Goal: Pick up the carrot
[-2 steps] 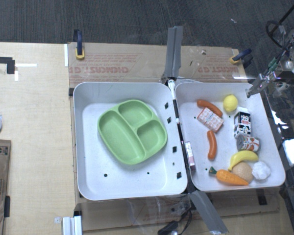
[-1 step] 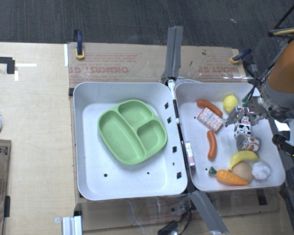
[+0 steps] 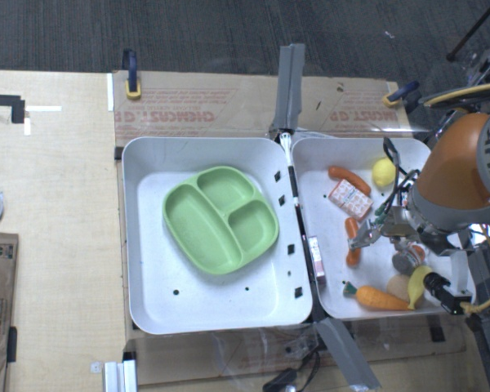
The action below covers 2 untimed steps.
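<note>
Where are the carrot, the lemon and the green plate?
carrot (image 3: pixel 382 299): camera view, middle of its orange body.
lemon (image 3: pixel 383 172): camera view, centre of its rind.
green plate (image 3: pixel 198 233): camera view, largest compartment's floor.

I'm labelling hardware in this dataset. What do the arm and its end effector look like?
The arm has a bulky, rounded orange section with grey housing below it. Thin dark cables run along its upper side. The end effector is a small, dark metallic assembly ending in slim fingers; finer markings are too small to tell.
</note>
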{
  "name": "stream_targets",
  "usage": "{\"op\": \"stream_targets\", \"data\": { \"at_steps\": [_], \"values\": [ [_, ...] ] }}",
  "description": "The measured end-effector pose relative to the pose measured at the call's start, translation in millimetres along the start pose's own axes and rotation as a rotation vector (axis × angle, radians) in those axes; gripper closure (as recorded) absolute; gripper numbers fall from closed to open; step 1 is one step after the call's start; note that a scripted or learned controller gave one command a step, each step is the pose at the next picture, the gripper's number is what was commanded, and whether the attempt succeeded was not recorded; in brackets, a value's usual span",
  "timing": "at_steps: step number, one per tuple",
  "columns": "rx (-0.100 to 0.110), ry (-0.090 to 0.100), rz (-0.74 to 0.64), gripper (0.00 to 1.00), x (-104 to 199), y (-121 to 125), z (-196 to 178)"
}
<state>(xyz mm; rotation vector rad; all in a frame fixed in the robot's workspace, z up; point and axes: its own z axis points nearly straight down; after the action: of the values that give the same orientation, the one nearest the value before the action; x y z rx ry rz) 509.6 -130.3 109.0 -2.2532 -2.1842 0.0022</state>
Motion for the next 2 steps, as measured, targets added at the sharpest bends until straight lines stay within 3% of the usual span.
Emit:
{"op": "stream_targets", "data": {
  "at_steps": [1,2],
  "values": [
    [0.0,0.0,-0.363,0.0,19.5,-33.1,-1.1],
    [0.0,0.0,-0.533,0.0,23.4,-33.3,18.3]
  ]
}}
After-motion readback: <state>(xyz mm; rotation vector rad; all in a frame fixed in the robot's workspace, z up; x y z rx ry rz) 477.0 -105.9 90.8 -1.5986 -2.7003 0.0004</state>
